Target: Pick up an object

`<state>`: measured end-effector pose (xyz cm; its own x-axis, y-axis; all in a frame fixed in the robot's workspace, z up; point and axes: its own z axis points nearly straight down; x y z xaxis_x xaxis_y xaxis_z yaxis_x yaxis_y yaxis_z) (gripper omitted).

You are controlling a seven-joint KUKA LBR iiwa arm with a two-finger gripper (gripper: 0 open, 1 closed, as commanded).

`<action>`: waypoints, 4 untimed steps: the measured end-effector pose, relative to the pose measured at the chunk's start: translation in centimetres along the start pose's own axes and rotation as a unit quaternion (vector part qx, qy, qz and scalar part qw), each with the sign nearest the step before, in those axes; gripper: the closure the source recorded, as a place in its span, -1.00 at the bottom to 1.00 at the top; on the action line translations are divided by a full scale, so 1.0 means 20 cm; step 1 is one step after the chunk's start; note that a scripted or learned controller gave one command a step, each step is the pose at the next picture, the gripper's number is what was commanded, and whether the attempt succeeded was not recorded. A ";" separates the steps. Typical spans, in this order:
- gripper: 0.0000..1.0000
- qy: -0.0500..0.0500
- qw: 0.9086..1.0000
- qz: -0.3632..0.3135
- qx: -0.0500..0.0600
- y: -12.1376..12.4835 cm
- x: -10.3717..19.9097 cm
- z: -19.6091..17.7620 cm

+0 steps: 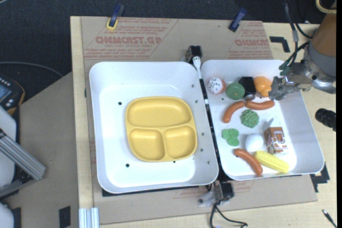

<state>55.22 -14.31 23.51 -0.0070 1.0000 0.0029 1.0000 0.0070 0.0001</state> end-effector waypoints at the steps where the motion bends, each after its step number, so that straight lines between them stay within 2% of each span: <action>1: 1.00 0.000 1.000 0.000 0.001 0.03 0.28 0.06; 3: 1.00 0.000 1.000 0.000 0.002 -0.01 0.87 0.03; 4: 1.00 -0.002 1.000 0.004 -0.001 0.05 0.82 0.04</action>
<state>56.09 2.00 22.82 0.0004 1.0000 -0.0005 1.0000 -0.0004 0.0021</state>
